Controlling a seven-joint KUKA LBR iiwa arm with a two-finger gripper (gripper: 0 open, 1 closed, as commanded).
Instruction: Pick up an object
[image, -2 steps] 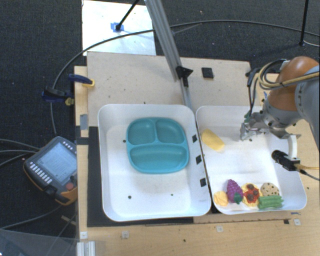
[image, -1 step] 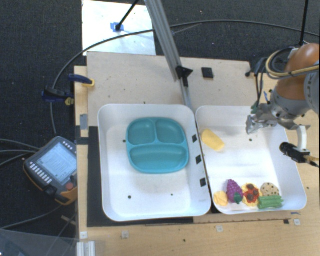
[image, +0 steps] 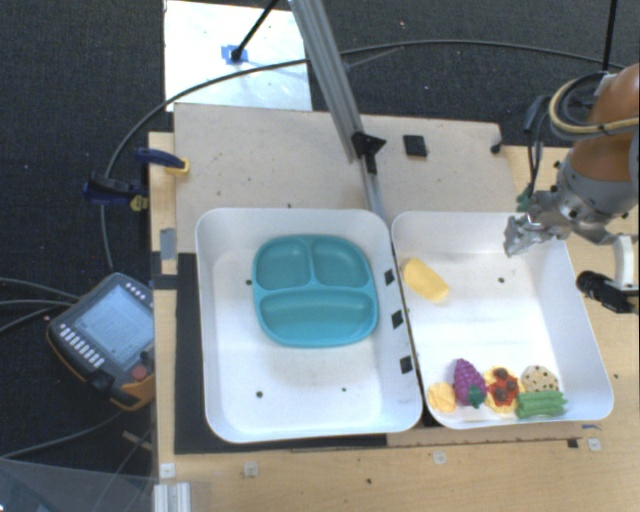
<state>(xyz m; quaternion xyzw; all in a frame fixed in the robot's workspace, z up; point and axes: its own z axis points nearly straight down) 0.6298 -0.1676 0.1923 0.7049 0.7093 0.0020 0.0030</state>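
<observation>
My pincer (image: 520, 238) hangs over the right bin's (image: 560, 300) far edge; whether it is clenched I cannot tell. The left bin (image: 230, 330) holds a teal divided plate (image: 315, 291). A yellow block (image: 425, 280) lies near the right bin's left wall; small toy foods (image: 497, 389) line its near edge.

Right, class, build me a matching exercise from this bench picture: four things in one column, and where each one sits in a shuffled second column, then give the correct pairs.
Things
1. teal divided plate
2. yellow block
3. purple grapes toy
4. gripper

Places
A. near front edge of the right bin, in a row of small toys
B. middle of the left bin
C. over the far right corner of the right bin
D. upper left part of the right bin, alone

Pairs: 1-B, 2-D, 3-A, 4-C
</observation>
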